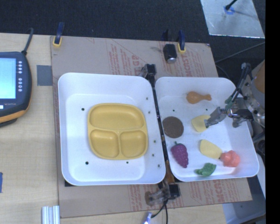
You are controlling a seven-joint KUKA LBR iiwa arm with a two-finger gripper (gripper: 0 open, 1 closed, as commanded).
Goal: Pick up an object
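The gripper (213, 118) reached in from the right over the right bin (242, 171), its dark fingers pointing left, their tips touching or just above the right edge of a pale yellow wedge (199, 123) that lay on the bin floor near the middle. Whether the jaws were open, closed or gripping that piece could not be told from this slant; nothing was plainly seen between them.

Around the wedge lay the other toy foods. A brown round patty (172, 126) sat just to its left, close to the bin's left wall. An orange-tan drumstick (198, 97) lay above it, towards the far wall. Below it rested a second yellow piece (209, 149), with a pink-red lump (230, 158) touching or just beside its right end. A purple bunch of grapes (179, 154) lay below the patty, and a green leafy piece (206, 169) sat near the front wall.

The left bin (74, 171) held a yellow divided plate (117, 130) with three compartments, lying flat in the middle. Both bins stood on a cardboard sheet (107, 55) on the bench, held by blue clamps (59, 33) at its far edge. A teach pendant (7, 85) with an orange rim lay at the left of the bench
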